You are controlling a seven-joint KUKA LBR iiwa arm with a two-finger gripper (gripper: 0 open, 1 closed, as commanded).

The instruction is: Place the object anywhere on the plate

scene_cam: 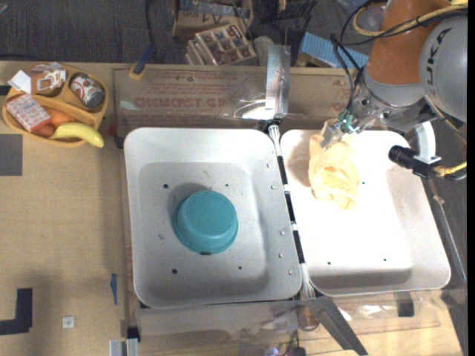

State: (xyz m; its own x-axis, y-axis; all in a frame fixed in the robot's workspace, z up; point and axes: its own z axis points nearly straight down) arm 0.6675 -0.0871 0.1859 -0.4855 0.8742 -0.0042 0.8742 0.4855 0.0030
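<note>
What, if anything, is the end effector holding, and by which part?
The end effector appears to hold the pale yellow cloth-like object by its upper edge, with the rest hanging over the right bin; the fingers themselves are hard to make out.

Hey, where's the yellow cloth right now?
The yellow cloth is in the right bin, near its upper left corner, just under the gripper. The teal plate is in the left bin.
</note>
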